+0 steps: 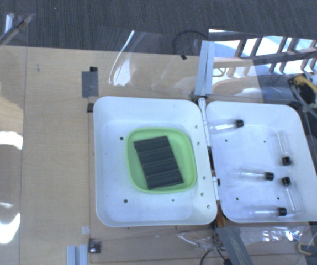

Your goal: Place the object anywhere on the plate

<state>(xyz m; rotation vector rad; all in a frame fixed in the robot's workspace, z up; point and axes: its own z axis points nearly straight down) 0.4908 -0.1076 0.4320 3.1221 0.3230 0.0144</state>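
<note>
A green square plate [188,153] with rounded corners lies in the middle of the left white bin [109,203]. A dark grey ridged rectangular block [158,162] lies flat on the plate, turned slightly off square and fully inside the rim. Several clear tubes with black caps lie scattered in the right white bin [252,148]: one near its back left [228,126], one along its right side [283,147], one in the middle [255,175] and one by the front edge [266,210].
A grey metal post [204,70] stands behind the seam between the bins. Cables and a yellow fitting [307,87] sit at the right rear. A small dark bracket [90,83] lies on the wooden bench left of the bins.
</note>
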